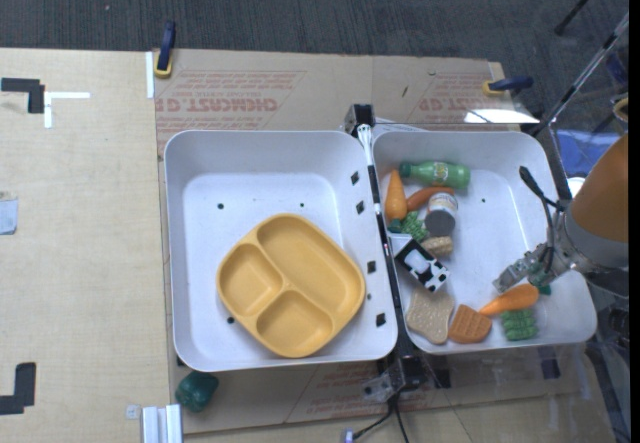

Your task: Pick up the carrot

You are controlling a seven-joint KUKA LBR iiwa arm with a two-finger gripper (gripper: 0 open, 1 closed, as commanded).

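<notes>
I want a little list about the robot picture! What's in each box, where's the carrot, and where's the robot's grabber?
left bin: yellow divided plate
right bin: toy food, with a green bottle and a bread slice
carrots: one at the right side, another near the left wall
gripper: just above the right-hand carrot
carrot held: not visibly

Red print, upside down and not legible, runs along the cardboard sheet [230, 96] behind both bins; nothing else readable
</notes>
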